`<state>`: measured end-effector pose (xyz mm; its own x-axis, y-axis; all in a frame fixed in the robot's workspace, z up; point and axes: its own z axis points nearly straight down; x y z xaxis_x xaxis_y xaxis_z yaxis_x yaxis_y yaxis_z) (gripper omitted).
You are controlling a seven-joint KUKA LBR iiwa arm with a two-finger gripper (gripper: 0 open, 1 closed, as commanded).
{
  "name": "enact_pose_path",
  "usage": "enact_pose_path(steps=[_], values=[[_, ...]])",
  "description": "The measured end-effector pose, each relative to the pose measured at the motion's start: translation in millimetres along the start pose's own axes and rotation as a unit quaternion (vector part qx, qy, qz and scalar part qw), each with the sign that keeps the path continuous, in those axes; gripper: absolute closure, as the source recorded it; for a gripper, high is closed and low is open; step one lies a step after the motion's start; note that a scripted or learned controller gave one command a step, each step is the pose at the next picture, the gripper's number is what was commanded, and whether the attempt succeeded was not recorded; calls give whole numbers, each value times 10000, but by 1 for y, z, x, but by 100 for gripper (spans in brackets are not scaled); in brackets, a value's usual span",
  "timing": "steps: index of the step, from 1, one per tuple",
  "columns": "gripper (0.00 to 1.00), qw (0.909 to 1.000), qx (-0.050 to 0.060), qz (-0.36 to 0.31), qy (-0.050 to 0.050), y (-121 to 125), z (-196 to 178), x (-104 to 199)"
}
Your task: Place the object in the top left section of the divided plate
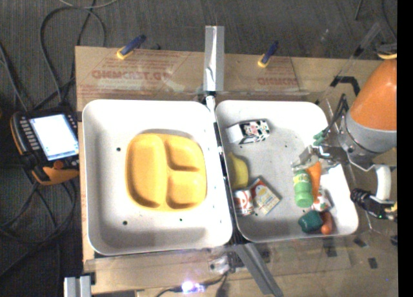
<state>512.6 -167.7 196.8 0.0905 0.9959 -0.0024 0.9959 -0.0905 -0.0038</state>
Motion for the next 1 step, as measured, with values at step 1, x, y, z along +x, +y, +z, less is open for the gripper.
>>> enact_pose_path(steps=[1], values=[[100,9995,4,-323,4,-23,5,-13]])
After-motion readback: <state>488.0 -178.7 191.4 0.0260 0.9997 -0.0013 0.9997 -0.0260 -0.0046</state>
